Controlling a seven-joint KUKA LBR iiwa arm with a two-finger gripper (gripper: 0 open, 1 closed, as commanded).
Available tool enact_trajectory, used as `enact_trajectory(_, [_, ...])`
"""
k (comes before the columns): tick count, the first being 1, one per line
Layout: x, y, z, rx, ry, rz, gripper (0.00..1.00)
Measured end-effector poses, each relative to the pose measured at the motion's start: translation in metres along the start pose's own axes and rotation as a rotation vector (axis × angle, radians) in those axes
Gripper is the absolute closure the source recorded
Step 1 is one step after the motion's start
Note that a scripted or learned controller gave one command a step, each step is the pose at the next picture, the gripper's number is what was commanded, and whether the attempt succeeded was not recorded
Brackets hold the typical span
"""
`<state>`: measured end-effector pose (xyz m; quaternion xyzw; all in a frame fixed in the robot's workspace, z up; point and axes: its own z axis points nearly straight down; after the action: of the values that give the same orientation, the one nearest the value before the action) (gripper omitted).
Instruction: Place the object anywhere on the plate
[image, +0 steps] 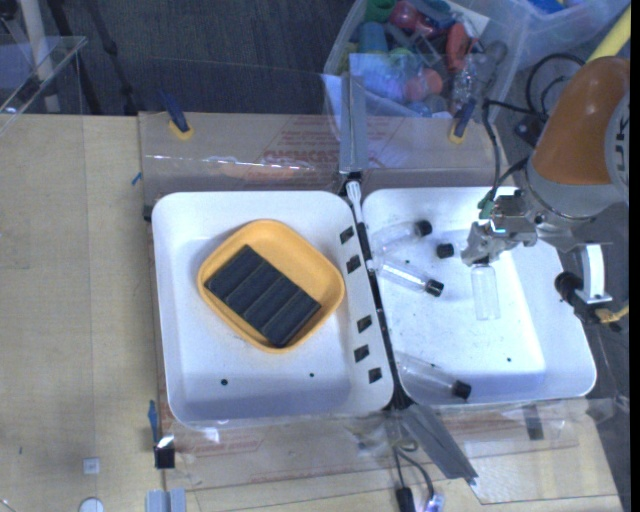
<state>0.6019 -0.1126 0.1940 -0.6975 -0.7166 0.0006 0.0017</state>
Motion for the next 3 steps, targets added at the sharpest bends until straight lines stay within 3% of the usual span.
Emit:
enact_trajectory(1, [0.046,0.027,0.01,-0.005,-0.002,-0.12,1.0])
enact_trajectory(2, [0.088,0.05,-0.008,-0.007,-0.003,-0.221,1.0])
enact_trajectory(3, [0.145,0.013,0.0,-0.001,-0.001,-0.309,1.0])
